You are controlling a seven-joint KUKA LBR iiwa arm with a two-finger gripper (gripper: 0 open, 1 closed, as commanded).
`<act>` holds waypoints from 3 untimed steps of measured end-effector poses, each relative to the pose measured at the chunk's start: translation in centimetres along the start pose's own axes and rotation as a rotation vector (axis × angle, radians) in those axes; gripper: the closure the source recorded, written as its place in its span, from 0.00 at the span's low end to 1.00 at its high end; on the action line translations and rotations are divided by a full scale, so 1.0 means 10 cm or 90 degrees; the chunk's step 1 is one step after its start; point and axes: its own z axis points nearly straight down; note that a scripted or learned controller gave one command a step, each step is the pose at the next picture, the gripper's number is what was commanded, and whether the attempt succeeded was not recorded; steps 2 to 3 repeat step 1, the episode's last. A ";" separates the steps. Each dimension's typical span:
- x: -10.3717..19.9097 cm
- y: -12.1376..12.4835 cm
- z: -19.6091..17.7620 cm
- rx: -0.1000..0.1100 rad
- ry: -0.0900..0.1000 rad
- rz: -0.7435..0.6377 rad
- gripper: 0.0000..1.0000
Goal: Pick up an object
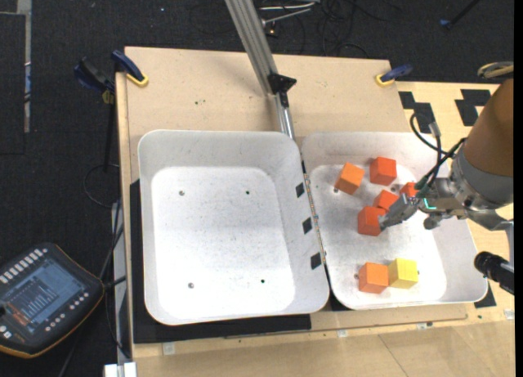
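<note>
Table (343,89) is tan board, clamped at the back corners, carrying two shallow white bins side by side. Left bin (155,204) has a bare speckled floor. Right bin (458,285) holds all the blocks.

Arm (494,142) comes in from the right, orange band over grey wrist, cables looping above it. End effector (398,210) sits low over the middle of the right bin, fingers pointing left. They look closed down around the red block (370,221), which sits at their tips; can't tell from this angle whether the block is actually clamped or just touched.

Other blocks in the right bin: an orange block (350,177) and a second red block (382,170) near the back, close together but apart. A small red block (386,199) lies just beside the end effector, partly hidden by it. Near the front edge, an orange cube (373,277) and a yellow cube (404,272) sit touching, orange on the left.

Teach pendant (41,298) lies on the floor left of the table.
</note>
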 end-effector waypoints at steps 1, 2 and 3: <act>0.03 0.04 0.44 0.003 0.001 0.001 0.00; 0.03 0.04 0.44 0.003 0.001 0.001 0.00; 0.03 0.04 0.44 0.003 0.001 0.001 0.00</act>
